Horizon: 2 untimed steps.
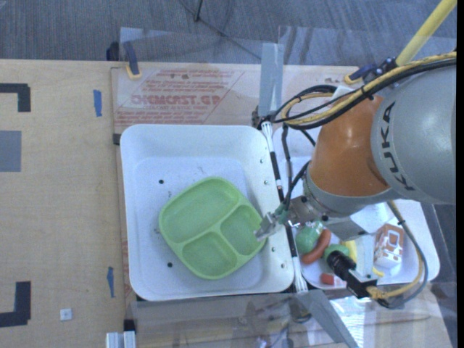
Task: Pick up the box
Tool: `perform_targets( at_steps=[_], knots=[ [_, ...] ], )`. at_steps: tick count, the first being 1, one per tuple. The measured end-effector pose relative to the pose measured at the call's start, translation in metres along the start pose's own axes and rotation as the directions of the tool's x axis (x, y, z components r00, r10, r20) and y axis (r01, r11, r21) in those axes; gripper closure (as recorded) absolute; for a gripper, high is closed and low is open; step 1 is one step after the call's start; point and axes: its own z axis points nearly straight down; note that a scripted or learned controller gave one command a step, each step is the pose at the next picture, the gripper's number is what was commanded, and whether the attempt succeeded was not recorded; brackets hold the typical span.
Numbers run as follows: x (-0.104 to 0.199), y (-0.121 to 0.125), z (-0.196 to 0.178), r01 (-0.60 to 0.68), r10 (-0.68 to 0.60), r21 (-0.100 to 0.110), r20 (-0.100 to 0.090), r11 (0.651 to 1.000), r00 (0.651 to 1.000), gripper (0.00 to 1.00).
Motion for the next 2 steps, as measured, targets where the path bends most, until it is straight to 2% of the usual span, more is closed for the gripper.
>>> perform_targets(
  at_steps=[1, 2],
  knots=[
    [0.02, 0.021, 0.036, 0.11, -0.109, -0.046, 0.03, 0.993, 0.994, 0.0],
    [-0.003, 0.02, 0.023, 0.077, -0.074, -0.055, 0.061, 0.995, 0.995, 1.0]
  ],
)
